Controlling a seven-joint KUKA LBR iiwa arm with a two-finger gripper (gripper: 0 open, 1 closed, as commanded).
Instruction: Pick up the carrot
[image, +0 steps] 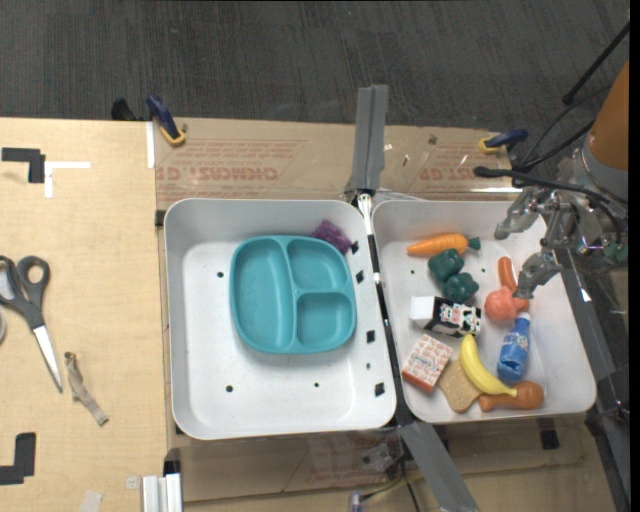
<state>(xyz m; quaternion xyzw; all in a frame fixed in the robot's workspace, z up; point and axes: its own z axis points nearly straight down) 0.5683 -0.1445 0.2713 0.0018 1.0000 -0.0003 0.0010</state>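
Approach step: two-finger gripper (531, 250) open, empty, right of orange plastic carrot (438, 244); next move shifts left, descends.

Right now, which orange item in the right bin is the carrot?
The carrot is the long tapered one with the green tip, lying crosswise at the far end of the right bin. The gripper hangs to its right, apart from it.

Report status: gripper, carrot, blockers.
Gripper open, above right bin's right side, holding nothing. Carrot at bin's top, untouched. Broccoli right beside it.
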